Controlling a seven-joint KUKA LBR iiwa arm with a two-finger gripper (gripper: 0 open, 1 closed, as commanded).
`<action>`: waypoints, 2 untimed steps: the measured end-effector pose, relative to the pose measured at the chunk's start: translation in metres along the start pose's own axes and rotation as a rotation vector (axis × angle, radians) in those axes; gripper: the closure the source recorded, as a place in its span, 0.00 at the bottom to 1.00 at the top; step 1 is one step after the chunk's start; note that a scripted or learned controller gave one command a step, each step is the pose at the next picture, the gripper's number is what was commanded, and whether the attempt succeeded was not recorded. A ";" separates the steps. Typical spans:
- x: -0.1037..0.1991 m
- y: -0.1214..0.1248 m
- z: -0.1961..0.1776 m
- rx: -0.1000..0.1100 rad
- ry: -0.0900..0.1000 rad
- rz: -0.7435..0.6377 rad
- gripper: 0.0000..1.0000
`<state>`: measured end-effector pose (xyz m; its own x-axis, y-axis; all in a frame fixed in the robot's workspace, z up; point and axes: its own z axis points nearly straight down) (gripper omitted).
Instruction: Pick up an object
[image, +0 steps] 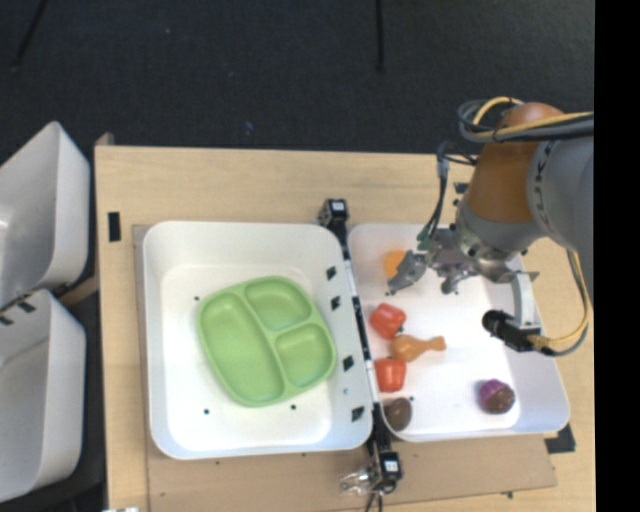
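Camera view: I'm hovering gripper (428, 268) over right bin (540, 400), claw state unclear. Targeting orange piece (395, 263) just beside fingers; I'm recommending centring over it before descending, avoiding bin wall.

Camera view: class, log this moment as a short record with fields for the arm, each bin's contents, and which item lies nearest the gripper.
arm: reaches in from the right, gripper over the right bin
left bin: green tray
right bin: orange piece, red pepper, orange gourd, red block, brown item, purple item
nearest gripper: orange piece
held: nothing seen between the fingers
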<state>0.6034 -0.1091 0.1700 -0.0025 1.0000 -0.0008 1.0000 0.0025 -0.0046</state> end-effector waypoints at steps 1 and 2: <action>0.003 0.003 0.045 0.000 0.000 0.002 0.00; 0.002 0.002 0.072 -0.001 0.000 0.005 0.00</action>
<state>0.6055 -0.1069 0.0981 0.0029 1.0000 -0.0012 1.0000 -0.0029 -0.0036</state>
